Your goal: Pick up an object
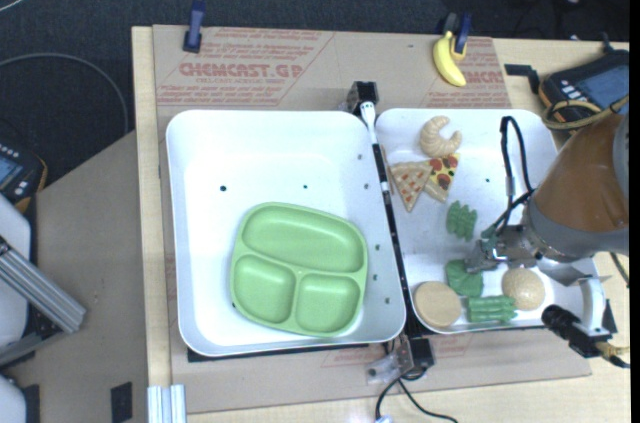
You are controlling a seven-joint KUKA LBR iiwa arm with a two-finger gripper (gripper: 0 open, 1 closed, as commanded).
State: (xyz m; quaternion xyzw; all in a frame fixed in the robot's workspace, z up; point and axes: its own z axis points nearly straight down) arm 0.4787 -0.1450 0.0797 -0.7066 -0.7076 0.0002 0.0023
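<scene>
Down at the right bin (540, 136), the grey arm (585, 201) is reaching in from the right, its orange band sitting above the wrist, and the gripper (487, 256) is hanging low over the lower half of that bin. Whether its fingers are spread or pressed together is something I cannot tell, since the wrist is covering them from above and only dark metal is showing at the tip. Just beside that tip, a green toy vegetable (463, 277) is lying on the bin floor, with a second green piece (491, 309) resting below it, near the front wall. A round tan cookie-like disc (437, 304) is sitting to the left of those, and a pale round bun (523, 289) is lying to their right, close under the wrist. Further up the bin, a small green leafy piece (461, 219), a pizza slice (410, 183) and a croissant (438, 136) are lying apart from the gripper. A green divided plate (298, 268) is resting in the left bin (200, 161), and a yellow banana (448, 61) is lying on the bench behind the bins.
</scene>
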